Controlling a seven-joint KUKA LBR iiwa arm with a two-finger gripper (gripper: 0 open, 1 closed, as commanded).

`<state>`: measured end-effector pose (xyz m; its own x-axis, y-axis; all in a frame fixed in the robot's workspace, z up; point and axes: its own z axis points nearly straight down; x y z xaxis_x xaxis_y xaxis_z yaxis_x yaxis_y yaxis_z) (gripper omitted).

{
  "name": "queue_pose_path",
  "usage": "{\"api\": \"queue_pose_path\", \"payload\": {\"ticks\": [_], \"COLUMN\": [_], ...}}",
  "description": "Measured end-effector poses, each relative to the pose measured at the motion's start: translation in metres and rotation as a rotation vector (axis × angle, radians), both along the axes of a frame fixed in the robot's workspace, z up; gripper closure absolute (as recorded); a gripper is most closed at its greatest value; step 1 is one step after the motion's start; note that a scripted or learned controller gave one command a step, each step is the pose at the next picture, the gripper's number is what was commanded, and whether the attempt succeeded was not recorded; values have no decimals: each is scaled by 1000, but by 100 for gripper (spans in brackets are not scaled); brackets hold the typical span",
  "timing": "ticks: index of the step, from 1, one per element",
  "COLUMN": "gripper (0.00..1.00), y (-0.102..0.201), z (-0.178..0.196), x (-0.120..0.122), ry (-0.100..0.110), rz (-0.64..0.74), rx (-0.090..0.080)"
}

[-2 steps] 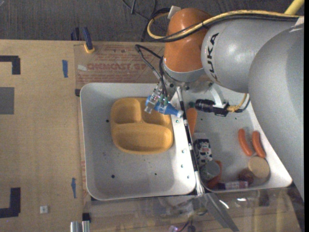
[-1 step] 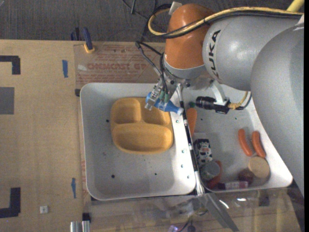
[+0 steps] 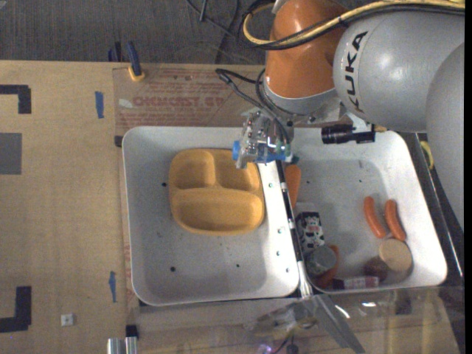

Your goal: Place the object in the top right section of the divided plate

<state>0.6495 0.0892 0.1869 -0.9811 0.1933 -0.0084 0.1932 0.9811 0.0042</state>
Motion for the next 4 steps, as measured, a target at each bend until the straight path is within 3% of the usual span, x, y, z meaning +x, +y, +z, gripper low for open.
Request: {"api": "queue_pose_path", "payload": {"ticks": [1, 2, 3, 4], "gripper": [100, 100, 100, 100], "y": [-2, -43, -47, -46], "z": [26, 53, 43, -1], "x": [-42, -42, -8, -37], "ry": [5, 0, 2, 5], "rz": [181, 34, -371, 46], "rx": [-2, -1, 1, -1]}}
